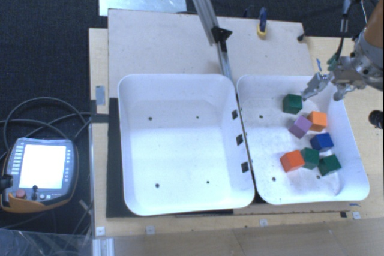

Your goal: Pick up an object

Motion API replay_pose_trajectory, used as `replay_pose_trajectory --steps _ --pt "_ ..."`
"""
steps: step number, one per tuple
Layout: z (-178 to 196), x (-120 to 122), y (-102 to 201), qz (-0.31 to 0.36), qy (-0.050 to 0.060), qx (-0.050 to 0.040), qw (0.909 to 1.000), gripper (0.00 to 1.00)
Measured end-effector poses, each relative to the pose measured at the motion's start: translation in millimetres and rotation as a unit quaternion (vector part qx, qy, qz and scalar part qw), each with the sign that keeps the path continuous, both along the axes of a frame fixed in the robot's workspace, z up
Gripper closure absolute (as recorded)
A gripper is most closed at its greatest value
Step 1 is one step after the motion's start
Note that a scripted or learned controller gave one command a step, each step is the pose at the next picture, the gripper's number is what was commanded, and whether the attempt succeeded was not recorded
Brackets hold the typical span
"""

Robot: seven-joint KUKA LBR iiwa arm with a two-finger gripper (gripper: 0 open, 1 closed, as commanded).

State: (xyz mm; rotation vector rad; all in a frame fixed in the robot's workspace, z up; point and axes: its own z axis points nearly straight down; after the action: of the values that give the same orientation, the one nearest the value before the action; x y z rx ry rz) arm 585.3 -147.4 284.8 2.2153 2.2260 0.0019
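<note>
Two bins side by side on bench (174,39): left bin (180,147), right bin (264,147). Seven blocks sit in right bin's right half: one (292,103) at the back, two touching (308,123) in front of it, four clustered (311,157) nearer the front. Teach pendant (37,174) lies left of bench. Clamp (262,23) on bench's back edge.

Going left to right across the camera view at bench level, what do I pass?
Teach pendant → left white bin → right white bin → orange block → blue block → end effector.
</note>
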Motion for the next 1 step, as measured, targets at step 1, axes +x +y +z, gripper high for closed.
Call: replay_pose_trajectory --steps 1 --pt "0.1 0.0 0.0 0.000 0.000 0.0000 1.0000 0.00"
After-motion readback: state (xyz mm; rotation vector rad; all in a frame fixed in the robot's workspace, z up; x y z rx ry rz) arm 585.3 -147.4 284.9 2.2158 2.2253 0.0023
